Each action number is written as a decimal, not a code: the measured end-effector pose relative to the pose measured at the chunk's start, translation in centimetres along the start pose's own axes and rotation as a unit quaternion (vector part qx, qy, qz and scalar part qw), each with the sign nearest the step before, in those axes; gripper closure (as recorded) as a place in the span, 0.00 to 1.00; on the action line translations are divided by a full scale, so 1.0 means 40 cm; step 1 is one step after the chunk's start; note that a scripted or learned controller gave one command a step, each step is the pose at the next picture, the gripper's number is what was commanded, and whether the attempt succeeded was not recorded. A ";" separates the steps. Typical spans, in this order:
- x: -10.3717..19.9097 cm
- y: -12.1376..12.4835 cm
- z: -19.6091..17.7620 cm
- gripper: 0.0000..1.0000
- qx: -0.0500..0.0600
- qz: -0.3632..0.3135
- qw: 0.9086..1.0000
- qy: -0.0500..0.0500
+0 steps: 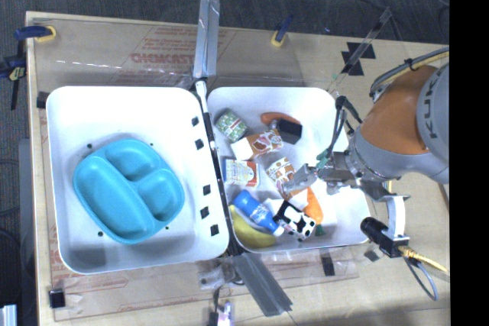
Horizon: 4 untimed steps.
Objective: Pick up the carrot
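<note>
**The gripper is right by the carrot**

Look at the right bin [336,107]. Your gripper [304,178] is low in it, reaching in from the arm [397,126] on the right. You cannot tell if its jaws are apart or together, because the metal parts blur into the toys under them.

The carrot [314,205] lies just below the jaws, near the front wall of the bin. It is orange and stands almost straight up and down in the view. Whether the jaws touch it, you cannot tell.

Just left of the carrot is a small black and white cow toy [298,224]. Further left of that are a blue bottle [252,208] and a yellow banana [248,233]. Left of the jaws sit some small food boxes [263,143], and above them a brown sausage [279,121].

The left bin [57,107] is well away from the jaws. It holds a blue plate [126,187] with three parts.
</note>
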<state>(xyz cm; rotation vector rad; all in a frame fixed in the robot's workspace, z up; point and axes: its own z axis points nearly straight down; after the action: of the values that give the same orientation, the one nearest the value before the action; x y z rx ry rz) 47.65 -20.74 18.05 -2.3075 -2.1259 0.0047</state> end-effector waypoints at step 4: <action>0.004 0.000 -0.047 0.00 0.000 -0.040 0.999 0.001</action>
<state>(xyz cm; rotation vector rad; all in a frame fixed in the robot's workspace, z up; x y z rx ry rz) 47.68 -20.60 19.91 -2.2190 -2.2168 0.0015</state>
